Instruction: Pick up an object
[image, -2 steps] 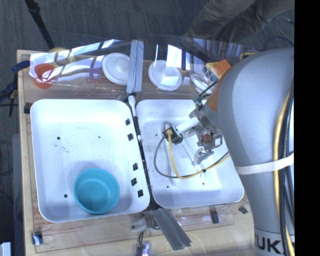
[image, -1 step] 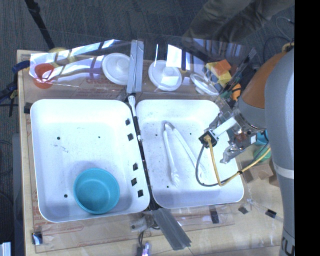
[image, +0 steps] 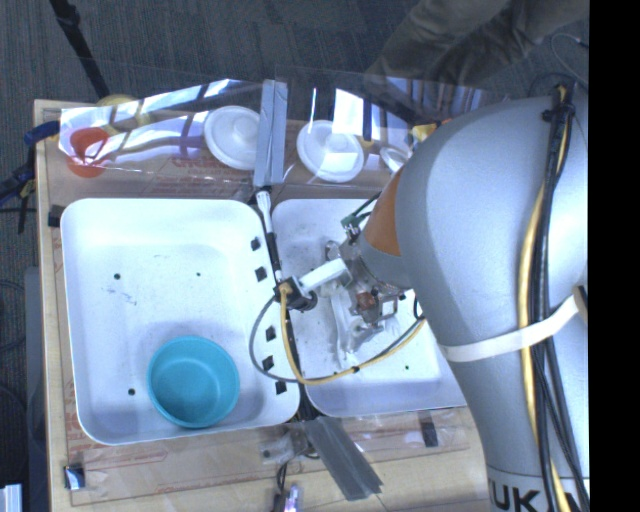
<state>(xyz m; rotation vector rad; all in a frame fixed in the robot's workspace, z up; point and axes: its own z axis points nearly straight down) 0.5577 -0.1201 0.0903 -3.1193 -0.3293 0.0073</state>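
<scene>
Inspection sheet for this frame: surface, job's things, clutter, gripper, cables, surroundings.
Surface: wooden bench bearing a left bin and a right bin, both white.
Job's things: teal bowl upright in the left bin's near part.
Clutter: two white lids and an orange cup on the far edge, behind a clear sheet.
Gripper: gripper low over the right bin; fingers too blurred to judge.
Cables: yellow-black cable looping from the wrist over the bin divider.
Surroundings: dark carpet.
</scene>
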